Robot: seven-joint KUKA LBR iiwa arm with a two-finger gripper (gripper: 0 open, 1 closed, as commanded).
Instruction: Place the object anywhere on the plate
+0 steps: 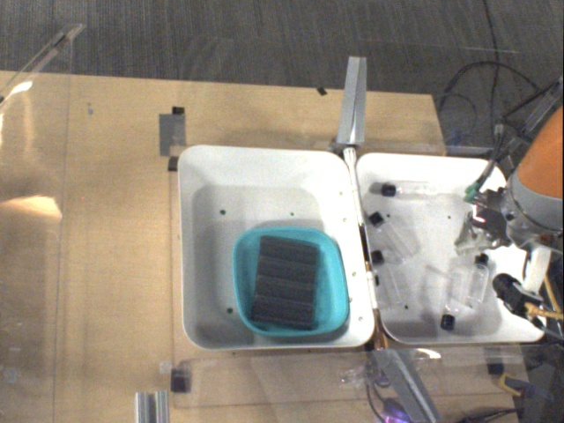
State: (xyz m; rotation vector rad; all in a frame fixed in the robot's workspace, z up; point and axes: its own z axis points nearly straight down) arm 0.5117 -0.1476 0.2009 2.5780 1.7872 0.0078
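A dark grey ribbed block (285, 282), rectangular with four or five raised ridges running across its width, lies flat on the turquoise plate (248, 256). Its long axis runs roughly from the far side of the plate toward the near side, tilted slightly, and it covers most of the plate's middle, leaving a turquoise margin on every side. The plate is a rounded square with a low raised lip, and it rests on the floor of the left white bin (204, 205), toward the near right corner of that bin. The right white bin (415, 171) sits just beside it, the two rims touching along a shared middle edge. In the right bin lie several clear plastic tubes with small black caps (387, 189), scattered across the floor; their transparent bodies are hard to separate from the white surface. The gripper (480, 227) hangs over the right side of that bin, well apart from the plate and the block, with the arm's orange band (540, 164) showing above it at the edge of the view. Whether the gripper's fingers are spread or closed cannot be told from this view. Both bins sit on a light wooden bench (88, 236).
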